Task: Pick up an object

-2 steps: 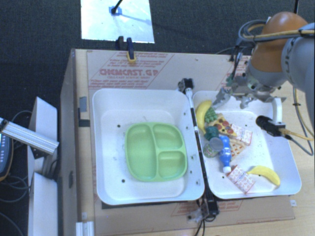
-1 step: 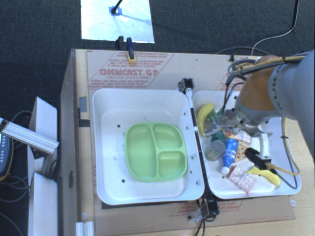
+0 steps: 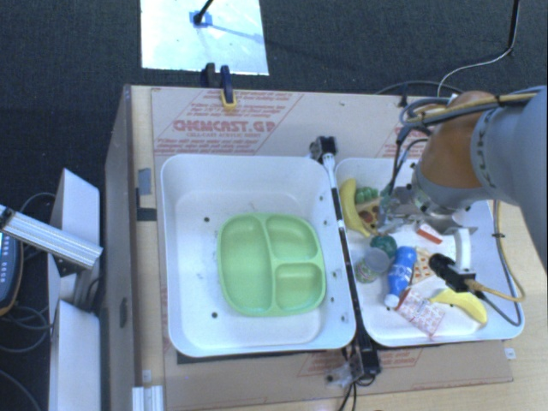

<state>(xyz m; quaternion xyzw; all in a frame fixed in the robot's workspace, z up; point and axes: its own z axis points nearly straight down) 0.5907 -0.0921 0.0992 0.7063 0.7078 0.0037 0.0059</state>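
My gripper (image 3: 390, 215) hangs low over the back of the right bin (image 3: 501, 328), with the grey arm and its orange band reaching in from the right. Just left of it lie a yellow banana (image 3: 348, 205) and a small green and brown item (image 3: 368, 196). In front of it sit a dark green round thing (image 3: 384, 245), a greyish cup (image 3: 372, 266) and a blue bottle (image 3: 401, 270) with a white cap. Nothing visibly sits in the gripper.
A red and white packet (image 3: 421, 310) and a second yellow banana (image 3: 463, 305) lie near the right bin's front edge. The left bin (image 3: 184, 229) holds a light green divided plate (image 3: 270, 262). A ridge where the bin walls meet separates the two bins.
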